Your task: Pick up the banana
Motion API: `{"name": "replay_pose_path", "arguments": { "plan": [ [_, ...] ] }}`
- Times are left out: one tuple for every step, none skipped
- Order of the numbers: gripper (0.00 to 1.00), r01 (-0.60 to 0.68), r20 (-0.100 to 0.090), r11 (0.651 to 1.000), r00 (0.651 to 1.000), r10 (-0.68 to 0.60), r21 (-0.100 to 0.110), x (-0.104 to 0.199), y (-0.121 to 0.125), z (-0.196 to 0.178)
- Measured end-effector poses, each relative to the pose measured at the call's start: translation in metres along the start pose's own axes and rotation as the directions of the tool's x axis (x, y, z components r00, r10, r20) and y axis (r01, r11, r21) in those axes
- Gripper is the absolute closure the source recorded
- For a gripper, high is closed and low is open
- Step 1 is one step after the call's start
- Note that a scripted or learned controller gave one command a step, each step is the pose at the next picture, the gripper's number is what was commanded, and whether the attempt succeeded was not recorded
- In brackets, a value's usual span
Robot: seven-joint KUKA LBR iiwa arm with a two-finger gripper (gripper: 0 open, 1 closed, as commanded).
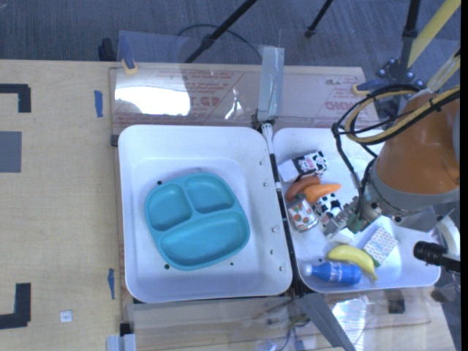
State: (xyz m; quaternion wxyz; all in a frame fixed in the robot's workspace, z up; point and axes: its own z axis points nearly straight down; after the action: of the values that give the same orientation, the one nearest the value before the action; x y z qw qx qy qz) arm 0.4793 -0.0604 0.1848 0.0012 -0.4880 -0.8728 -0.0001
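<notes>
While two white bins sit side by side on the pale wooden bench [51,218], the left bin [139,152] holds one blue divided plate [196,220]. Grey carpet and black stand legs lie beyond. The right bin [420,275] holds one carrot [313,190], one banana [352,257] near its front edge and one blue bottle [333,272] just beside it. The gripper [349,216] hangs just above the banana; whether it is apart or together cannot be told.

A pale wooden bench [51,218] stands on grey carpet [58,13], with black tripod legs [329,6] behind.
</notes>
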Motion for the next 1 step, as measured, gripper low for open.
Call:
{"name": "replay_pose_path", "arguments": {
  "plan": [
    [0.0, 0.344, 0.001, 0.939, 0.939, -0.344, -0.001, -0.0385, -0.0234, 0.0646]
  ]
}}
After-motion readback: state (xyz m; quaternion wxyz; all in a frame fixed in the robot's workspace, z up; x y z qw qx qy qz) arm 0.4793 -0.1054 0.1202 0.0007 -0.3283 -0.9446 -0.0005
